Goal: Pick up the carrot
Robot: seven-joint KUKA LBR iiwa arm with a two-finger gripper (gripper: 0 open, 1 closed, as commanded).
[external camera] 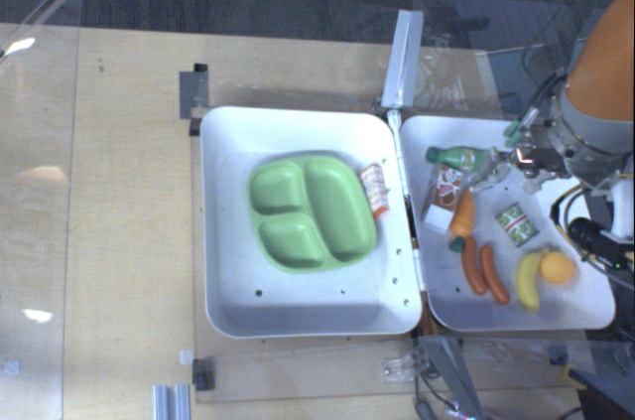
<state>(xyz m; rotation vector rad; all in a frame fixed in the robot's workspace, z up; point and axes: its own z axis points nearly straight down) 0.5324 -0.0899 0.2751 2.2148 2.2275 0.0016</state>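
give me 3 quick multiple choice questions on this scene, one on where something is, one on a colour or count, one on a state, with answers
1. Where does the carrot lie?
A. in the left bin, on the green tray
B. in the right bin, beside a small carton
C. on the bench outside both bins

2. How many compartments does the green tray have?
A. two
B. three
C. five

3. How does the green bottle stand?
A. lying on its side
B. upright on its base
C. propped on the carrot

Answers:
1. B: the carrot sits in the right bin, next to the carton.
2. B: two smaller sections and one long one show in the tray, which sits in the left bin.
3. A: the bottle lies flat near the bin's far wall, apart from the carrot.
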